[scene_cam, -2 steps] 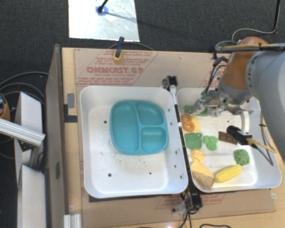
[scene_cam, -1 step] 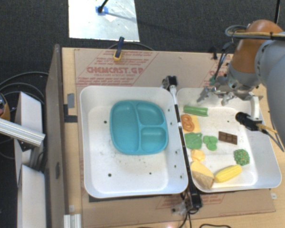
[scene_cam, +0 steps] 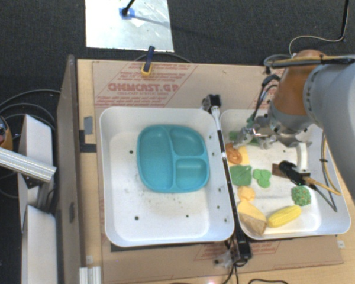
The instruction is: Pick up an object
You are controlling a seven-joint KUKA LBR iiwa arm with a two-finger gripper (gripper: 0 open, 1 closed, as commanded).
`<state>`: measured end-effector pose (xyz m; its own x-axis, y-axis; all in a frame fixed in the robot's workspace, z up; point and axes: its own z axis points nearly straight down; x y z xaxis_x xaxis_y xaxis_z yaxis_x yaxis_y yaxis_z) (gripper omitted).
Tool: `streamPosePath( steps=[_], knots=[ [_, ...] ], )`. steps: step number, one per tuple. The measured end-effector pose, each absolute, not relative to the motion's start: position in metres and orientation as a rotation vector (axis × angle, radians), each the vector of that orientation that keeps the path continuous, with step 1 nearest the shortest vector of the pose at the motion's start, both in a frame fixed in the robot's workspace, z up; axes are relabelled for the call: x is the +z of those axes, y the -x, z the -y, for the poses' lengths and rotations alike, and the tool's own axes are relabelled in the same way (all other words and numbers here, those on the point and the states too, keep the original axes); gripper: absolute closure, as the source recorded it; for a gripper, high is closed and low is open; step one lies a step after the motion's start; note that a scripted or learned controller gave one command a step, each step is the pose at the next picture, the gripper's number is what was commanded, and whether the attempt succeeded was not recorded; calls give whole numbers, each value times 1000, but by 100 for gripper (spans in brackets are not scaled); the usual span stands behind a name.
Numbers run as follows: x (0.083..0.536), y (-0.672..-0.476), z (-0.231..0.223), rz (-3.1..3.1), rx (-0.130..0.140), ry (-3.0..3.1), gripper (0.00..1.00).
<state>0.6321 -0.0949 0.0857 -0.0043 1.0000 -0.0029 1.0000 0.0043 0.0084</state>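
Bench with two bins: blue tray (scene_cam: pixel 172 158) centred in left bin (scene_cam: pixel 115 176); toy food crowds right bin's (scene_cam: pixel 337 218) left edge; gripper (scene_cam: pixel 254 134) near its top-left corner, finger state indiscernible.

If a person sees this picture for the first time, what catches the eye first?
Probably the teal divided plate, lying alone in the left bin. Next, the bright toy foods in the right bin: a yellow corn cob near its front, green pieces mid-bin. The grey arm looms over that bin.

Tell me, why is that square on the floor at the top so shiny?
In the camera view, the shiny sheet on the dark floor bounces light back as glare; the white bins look bright and evenly lit, and the small toy foods, like the corn, look a bit soft.
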Motion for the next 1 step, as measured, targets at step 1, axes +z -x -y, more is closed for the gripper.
streamPosePath(
  steps=[1],
  knots=[
    [86,-671,114,-2225,6,-2210,0]
  ],
)
